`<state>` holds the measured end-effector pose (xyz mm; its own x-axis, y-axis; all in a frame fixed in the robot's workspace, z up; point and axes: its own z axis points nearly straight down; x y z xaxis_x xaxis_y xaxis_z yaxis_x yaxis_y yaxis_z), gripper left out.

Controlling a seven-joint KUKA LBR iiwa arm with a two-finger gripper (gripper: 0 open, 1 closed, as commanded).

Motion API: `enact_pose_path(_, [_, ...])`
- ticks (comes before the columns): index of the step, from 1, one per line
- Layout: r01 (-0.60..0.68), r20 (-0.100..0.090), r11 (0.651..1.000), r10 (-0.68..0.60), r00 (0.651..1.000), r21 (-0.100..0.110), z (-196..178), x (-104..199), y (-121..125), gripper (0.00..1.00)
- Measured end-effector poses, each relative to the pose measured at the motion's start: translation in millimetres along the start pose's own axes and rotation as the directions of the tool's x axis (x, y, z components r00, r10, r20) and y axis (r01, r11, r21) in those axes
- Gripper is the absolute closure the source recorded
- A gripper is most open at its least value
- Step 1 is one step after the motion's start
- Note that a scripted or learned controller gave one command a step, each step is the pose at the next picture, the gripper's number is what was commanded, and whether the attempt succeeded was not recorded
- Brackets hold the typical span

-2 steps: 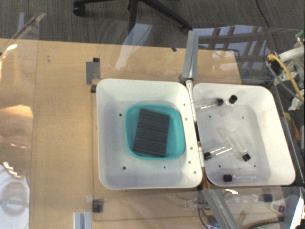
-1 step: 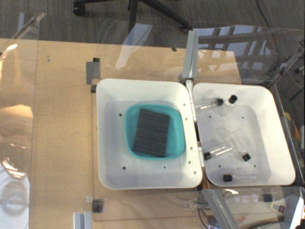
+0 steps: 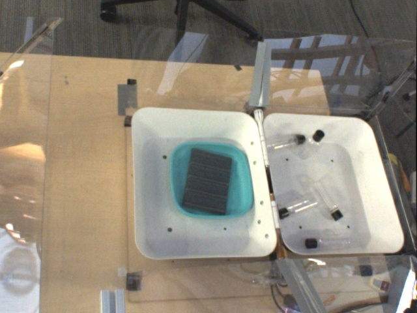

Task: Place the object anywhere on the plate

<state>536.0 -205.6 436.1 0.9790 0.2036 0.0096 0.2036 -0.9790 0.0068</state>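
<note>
Plate [image 3: 242, 194], teal and square with rounded corners, is sitting in the left bin [image 3: 150, 175], and the dark ribbed block [image 3: 208, 182] is lying flat on it, so placement is looking done. Clear tubes [image 3: 299, 207] with black caps are scattering the right bin [image 3: 365, 175] at 3 o'clock. Gripper state: cannot tell.

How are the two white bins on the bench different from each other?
The left bin holds a teal plate with a dark ridged block lying on it; the right bin holds several small clear tubes with black caps, scattered. Both bins are white, shallow, and sit side by side.
</note>
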Motion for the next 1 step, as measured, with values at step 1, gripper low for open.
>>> enact_pose_path(1, [0.005, 0.000, 1.000, -0.005, 1.000, 0.001, 1.8, 118.9, 22.7, 0.00])
